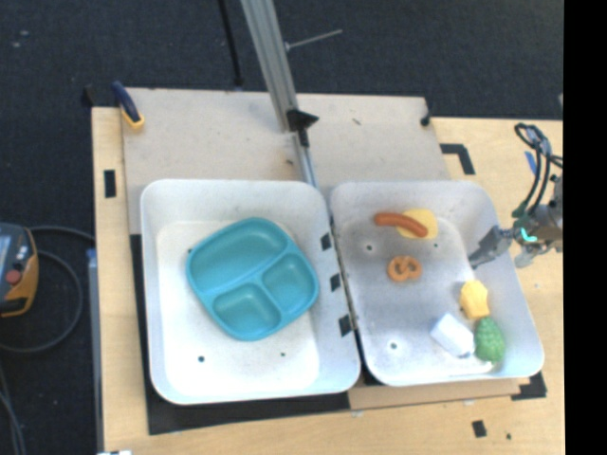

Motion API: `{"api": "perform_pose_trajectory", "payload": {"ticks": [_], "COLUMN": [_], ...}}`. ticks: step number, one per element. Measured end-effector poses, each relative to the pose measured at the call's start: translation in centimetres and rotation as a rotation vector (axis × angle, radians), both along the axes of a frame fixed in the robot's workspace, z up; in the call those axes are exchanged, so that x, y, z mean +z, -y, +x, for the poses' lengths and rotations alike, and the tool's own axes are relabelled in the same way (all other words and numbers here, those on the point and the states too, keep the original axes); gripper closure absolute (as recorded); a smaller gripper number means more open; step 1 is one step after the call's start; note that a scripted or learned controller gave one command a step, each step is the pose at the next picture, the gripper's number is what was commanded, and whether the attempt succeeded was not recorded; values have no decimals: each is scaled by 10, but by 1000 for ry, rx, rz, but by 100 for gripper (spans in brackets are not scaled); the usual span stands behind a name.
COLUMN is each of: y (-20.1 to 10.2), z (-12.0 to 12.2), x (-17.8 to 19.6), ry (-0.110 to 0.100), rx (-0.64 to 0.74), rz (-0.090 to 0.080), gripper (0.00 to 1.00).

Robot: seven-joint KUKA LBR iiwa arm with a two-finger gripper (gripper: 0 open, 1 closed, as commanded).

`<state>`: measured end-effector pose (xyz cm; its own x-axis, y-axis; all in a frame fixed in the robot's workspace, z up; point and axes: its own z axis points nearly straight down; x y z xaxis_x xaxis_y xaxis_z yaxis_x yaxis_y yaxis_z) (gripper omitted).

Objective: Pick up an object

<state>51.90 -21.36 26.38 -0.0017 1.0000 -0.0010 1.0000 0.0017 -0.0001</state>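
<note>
Jaws unreadable on the gripper at the right bin's right rim, with the nearest pick, a yellow block, just below in that bin — probably light, stiff, a bit slick, best pinched across its flat sides.

Teal tray in left bin

- Bright, even light from above; the white bins look slightly washed out.
- Shadows are faint and short.
- The whole picture is soft and grainy, with fine detail lost.
</note>
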Motion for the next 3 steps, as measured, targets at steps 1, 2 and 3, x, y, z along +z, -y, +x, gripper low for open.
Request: {"api": "perform_pose_trajectory", "payload": {"ticks": [1, 2, 3], "y": [0, 4, 1], "z": [0, 0, 9], "x": [1, -42, -92], "ry": [1, -2, -1], "rx": [0, -2, -2], "rz": [0, 0, 0], "gripper": [0, 0, 0]}}
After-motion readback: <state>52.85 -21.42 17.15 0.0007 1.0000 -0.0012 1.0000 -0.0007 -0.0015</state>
